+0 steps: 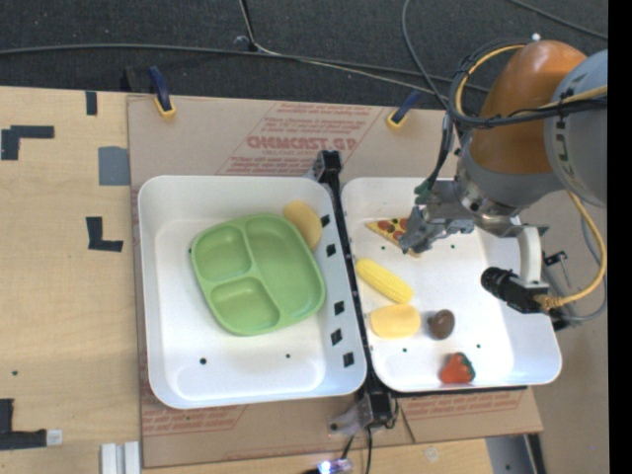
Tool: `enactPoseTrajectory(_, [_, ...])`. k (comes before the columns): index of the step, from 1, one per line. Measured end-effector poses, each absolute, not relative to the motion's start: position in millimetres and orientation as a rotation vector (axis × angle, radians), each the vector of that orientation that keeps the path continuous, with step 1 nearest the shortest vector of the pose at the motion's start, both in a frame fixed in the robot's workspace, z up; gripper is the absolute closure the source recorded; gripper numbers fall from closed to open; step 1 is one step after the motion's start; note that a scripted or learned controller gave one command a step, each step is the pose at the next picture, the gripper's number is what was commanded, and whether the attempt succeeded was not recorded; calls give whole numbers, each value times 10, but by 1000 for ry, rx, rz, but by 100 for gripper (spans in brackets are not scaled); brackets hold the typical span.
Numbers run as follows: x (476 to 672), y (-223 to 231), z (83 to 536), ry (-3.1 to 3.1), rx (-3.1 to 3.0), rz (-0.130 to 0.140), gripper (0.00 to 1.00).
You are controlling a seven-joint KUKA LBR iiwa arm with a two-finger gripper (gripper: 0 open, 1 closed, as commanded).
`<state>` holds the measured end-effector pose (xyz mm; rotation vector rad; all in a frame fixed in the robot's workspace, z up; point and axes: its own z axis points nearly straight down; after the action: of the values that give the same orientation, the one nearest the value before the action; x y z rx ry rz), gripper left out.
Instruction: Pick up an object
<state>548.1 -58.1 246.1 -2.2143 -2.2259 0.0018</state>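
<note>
In the right bin lie a pizza slice, a corn cob, a yellow block, a small brown lump and a red strawberry-like piece. My gripper hangs low over the bin's back part, its tip just right of the pizza slice and touching or nearly touching its edge. The left bin holds a green divided plate and a yellow rounded piece at its back right.
A black divider runs between the two bins. The arm's grey body and orange band loom over the right bin's back right corner, with cables looping around. Clamps hold the cardboard at the back.
</note>
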Motion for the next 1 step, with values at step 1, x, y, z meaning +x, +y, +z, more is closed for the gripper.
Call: enactPoseTrajectory(1, [5668, -13, 2466, -2228, -2212, 0, 100])
